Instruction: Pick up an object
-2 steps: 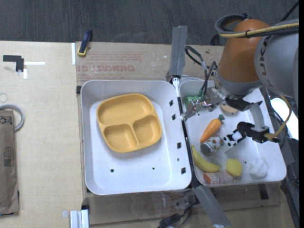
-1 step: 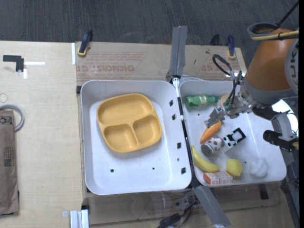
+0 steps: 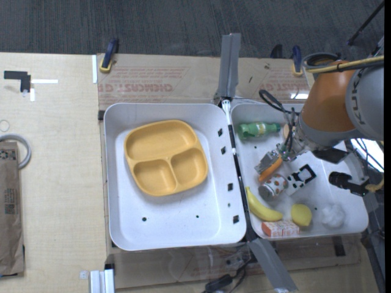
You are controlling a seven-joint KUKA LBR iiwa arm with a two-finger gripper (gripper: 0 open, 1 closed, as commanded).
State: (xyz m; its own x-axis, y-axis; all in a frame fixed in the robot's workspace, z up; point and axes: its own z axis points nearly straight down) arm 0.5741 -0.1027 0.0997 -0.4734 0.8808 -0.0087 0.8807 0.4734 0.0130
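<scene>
Orange carrot (image 3: 270, 168) lies just below-left of the claw (image 3: 285, 153); I cannot tell its grip state.

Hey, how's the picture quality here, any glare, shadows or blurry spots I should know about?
Camera view: lighting is even and soft; the white left bin and right bin look bright but keep their detail; the yellow divided plate is sharp with faint shading in its compartments; the hand and the small items around it are less crisp, and the arm's orange band shows a mild sheen.
</scene>
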